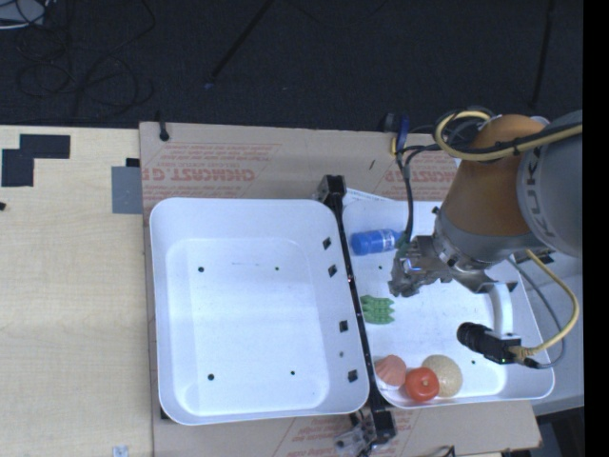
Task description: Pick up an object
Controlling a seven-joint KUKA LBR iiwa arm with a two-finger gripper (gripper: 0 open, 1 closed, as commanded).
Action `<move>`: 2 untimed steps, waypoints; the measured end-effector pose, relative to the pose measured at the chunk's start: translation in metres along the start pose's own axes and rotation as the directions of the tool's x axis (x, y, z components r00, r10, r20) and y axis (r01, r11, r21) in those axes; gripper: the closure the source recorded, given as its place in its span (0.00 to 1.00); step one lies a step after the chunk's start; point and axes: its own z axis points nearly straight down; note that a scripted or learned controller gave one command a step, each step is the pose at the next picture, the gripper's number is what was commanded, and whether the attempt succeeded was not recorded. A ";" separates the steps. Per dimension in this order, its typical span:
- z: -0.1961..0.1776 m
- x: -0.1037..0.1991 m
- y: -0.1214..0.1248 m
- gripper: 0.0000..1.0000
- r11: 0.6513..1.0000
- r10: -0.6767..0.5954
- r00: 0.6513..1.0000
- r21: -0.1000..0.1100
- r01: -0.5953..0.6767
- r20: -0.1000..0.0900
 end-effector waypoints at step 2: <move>-0.063 0.131 0.069 1.00 1.000 -0.010 1.000 -0.015 0.010 -0.001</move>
